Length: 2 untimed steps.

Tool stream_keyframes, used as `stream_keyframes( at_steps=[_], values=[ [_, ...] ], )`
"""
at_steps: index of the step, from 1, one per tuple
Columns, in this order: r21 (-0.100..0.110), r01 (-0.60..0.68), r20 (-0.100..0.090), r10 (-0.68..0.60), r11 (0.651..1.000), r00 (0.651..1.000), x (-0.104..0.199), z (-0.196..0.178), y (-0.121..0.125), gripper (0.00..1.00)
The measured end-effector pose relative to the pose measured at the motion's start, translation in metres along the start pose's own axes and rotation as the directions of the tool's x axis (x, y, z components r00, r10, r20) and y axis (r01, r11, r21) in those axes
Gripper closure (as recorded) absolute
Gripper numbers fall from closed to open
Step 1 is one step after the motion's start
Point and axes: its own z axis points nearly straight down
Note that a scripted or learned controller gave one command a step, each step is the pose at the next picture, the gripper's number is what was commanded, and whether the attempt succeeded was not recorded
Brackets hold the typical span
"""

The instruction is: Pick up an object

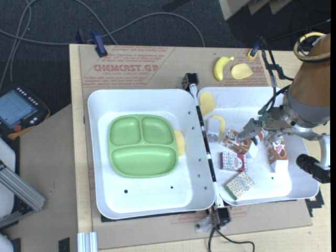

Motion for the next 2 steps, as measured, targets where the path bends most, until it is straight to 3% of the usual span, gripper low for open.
stream_keyframes(
  at_steps=[1,2],
  values=[
    [0.001,-0.001,0.000,0.001,1.000,1.000,-0.020,0.057,0.029,0.00],
    [0.000,-0.001,0.000,0.001,1.000,1.000,-0.010,0.147,0.036,0.00]
  ],
)
